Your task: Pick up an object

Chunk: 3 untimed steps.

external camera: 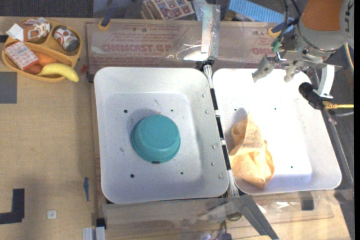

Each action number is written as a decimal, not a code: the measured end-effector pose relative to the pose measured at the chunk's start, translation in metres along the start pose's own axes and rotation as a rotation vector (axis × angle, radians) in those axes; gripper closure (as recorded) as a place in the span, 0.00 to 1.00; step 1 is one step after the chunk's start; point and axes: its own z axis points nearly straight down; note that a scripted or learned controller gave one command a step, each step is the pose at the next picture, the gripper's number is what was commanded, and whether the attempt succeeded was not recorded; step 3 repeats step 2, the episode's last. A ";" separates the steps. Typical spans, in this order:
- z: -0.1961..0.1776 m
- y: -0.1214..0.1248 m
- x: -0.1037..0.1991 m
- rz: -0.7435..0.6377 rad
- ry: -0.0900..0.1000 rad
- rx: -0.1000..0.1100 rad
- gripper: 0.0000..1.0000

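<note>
Gripper (277, 71) — fingers spread wide, holding nothing — hangs over the right bin (315, 115). Orange cloth (250, 153) lies below-left of it, well apart; teal bowl (156, 138) farther left.

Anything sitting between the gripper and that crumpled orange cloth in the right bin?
Nothing visible does. The gripper is above the far edge of the right white bin; the crumpled orange cloth lies against that bin's left wall, with bare bin floor between them.
</note>
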 end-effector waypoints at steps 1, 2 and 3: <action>0.082 -0.031 0.003 -0.004 0.000 0.000 0.00; 0.034 -0.076 0.056 -0.048 0.001 0.001 0.00; 0.034 -0.076 0.056 -0.048 0.001 0.001 0.00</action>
